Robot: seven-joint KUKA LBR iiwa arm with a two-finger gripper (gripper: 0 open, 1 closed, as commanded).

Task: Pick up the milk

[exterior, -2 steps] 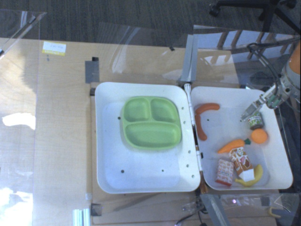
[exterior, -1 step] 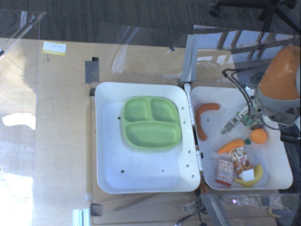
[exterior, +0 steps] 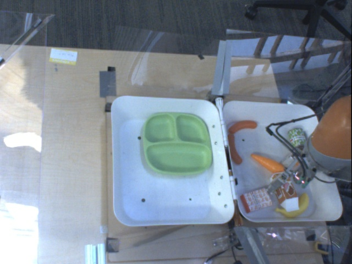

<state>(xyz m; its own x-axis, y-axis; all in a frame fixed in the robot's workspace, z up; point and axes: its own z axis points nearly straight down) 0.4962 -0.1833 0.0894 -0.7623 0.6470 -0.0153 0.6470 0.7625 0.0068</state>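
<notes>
You'll find the milk carton (exterior: 257, 200) lying flat near the right bin's (exterior: 324, 216) near-left corner (beside the banana (exterior: 294, 207)), likely light and crushable, so grip its long sides gently; the hand's (exterior: 292, 176) state I cannot tell.

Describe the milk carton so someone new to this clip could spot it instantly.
Look in the right bin, along its near edge. The milk carton lies flat beside the banana, just below the carrot. It is the one boxy item, reddish-brown with white print.
</notes>
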